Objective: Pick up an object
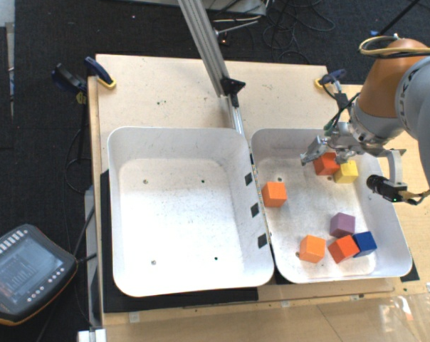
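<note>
So the tool (pixel 327 155) is down in the right bin (pixel 389 223), up around the 1 o'clock part of it, sitting right on top of a red-orange block (pixel 326 165) with a yellow block (pixel 347 172) touching that one at its 3 o'clock side. Honestly I can't tell how the tool is set, whether it's wide, narrow or actually clamped on anything, the wrist covers too much, so I wouldn't call this a grab yet. My read is we're at the closing-in stage of the pick, and the next move needs the tool to get squarely on the red-orange block without dragging the yellow neighbour along, then lift straight up. Block count, all in the right bin: seven total. One yellow, one purple block (pixel 342 224), one blue block (pixel 365 242), and four in orange or red-orange shades: the one under the tool, one orange block (pixel 274 193) near the bin's 10 o'clock side, another orange block (pixel 312 248) at about 6 o'clock, and a redder block (pixel 343 249) squeezed against the blue. The left bin (pixel 129 191) is the other of two bins on the counter (pixel 165 84).
</note>
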